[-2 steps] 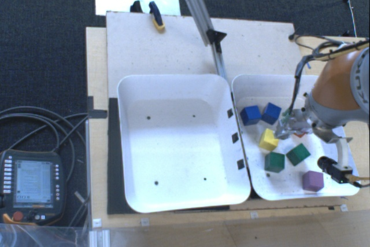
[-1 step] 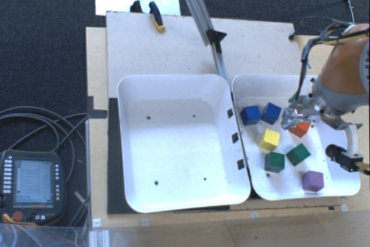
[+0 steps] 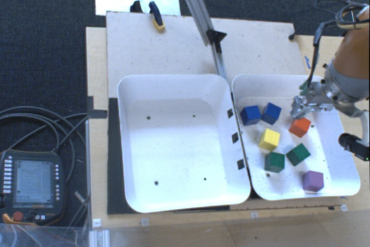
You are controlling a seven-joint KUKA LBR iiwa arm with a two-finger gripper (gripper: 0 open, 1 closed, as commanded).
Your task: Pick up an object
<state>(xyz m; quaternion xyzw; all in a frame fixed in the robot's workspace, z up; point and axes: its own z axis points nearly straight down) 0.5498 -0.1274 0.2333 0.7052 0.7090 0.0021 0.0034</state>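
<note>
Pale wooden desk point(image 3: 173, 46) on dark carpet point(image 3: 46, 20), two white bins point(image 3: 133, 95), coloured blocks in right bin, orange block point(image 3: 299, 126) at its 1 o'clock, gripper point(image 3: 300, 106) just above it, jaws' state unclear, teach pendant point(image 3: 32, 185) at 8 o'clock

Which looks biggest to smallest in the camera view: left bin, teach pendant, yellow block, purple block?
1. Left bin, by far the largest.
2. Teach pendant, clearly smaller than the bin.
3. Yellow block and purple block: they look about alike, so I won't rank them.
</note>
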